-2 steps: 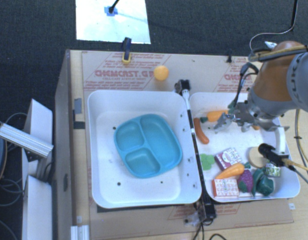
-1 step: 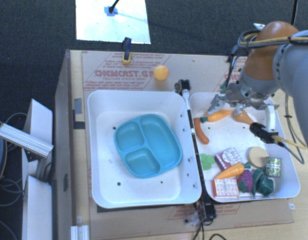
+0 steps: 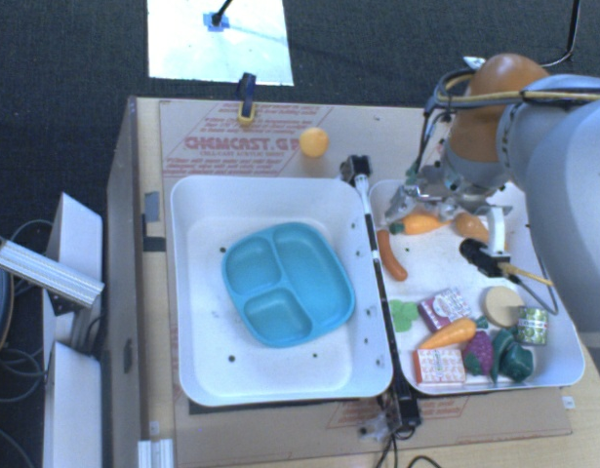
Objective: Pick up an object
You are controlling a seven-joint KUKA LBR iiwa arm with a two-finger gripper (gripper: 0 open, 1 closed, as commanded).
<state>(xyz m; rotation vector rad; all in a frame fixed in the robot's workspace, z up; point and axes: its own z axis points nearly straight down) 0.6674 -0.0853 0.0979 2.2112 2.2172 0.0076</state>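
Camera view: the grey arm's two-finger gripper [image 3: 426, 203] hangs low in the right white bin [image 3: 570, 359].
Whether the pincer is wide or narrow cannot be told; a small orange toy carrot [image 3: 420, 225] lies directly under it, beside a red-orange sausage [image 3: 391, 255].

A blue 3-compartment tray [image 3: 288, 283] lies in the left bin [image 3: 197, 359]. On the cardboard-covered surface [image 3: 221, 130] behind it rests a yellow ball [image 3: 313, 142].
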